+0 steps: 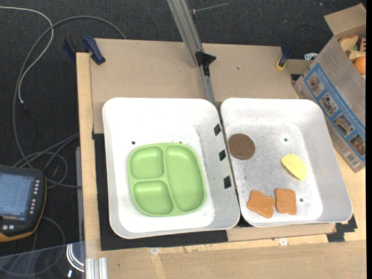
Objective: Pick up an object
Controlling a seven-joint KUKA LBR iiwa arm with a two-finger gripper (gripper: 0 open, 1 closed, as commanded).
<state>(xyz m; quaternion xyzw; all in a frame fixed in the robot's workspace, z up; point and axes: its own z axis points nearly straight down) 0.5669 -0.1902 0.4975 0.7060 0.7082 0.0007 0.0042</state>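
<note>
In the right bin point(314, 118) lie a round brown disc point(241, 146) near its left wall, a yellow wedge-shaped piece point(294, 167) to the right of the middle, and two orange toast-like pieces point(260, 204) point(285, 201) side by side near the front edge. A green divided plate point(167, 179) with three compartments rests in the left bin point(116, 127).
A metal pole point(187, 25) slants down from the top to the gap between the bins. A cardboard box point(343, 92) stands at the right edge of the bench. Cables and a handheld pendant point(20, 200) lie on the floor at left.
</note>
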